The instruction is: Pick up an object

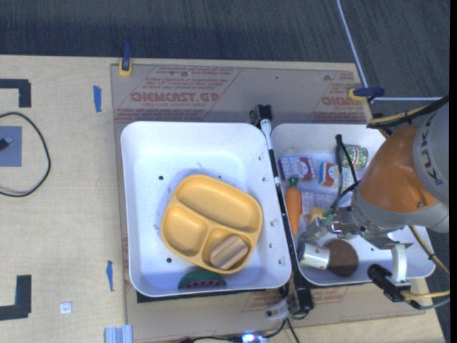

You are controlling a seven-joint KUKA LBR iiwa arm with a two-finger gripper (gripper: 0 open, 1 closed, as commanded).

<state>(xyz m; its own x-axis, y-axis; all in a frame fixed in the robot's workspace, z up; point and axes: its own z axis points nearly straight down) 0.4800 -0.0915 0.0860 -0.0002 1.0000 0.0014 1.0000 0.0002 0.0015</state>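
Right bin (pixel 428 266), taken as the landmark, with items listed from its near edge outward. At its near wall lies a brush (pixel 330 257) with a silver collar and a brown rounded head, on its side, touching or just short of the wall; a grab here risks the rounded head rolling or squirting out sideways, or the wall blocking one side of the approach. Just behind the brush hangs the gripper (pixel 330 222), low over the bin's middle, under the grey arm (pixel 400 184) with its orange band; whether it is spread or pressed together cannot be told, and nothing is seen pinched in it. Along the bin's left wall lies a carrot (pixel 293 207), lengthwise, narrow and close to the wall, so likely to be pushed rather than lifted. Small bright pieces (pixel 314 213) sit between carrot and gripper, partly hidden, too crowded to identify; a descent here could catch two things or none. At the far end lie flat packets (pixel 298 168) with red and white print and a green-labelled packet (pixel 355 156); these look thin and may slip beneath any closing grip. A dark cable (pixel 343 164) crosses this end and could snag. Left of the right bin, the left bin (pixel 143 156) holds a yellow divided tray (pixel 207 216) with a tan roll (pixel 228 251) in one compartment and a watermelon slice (pixel 202 280) at the near wall.
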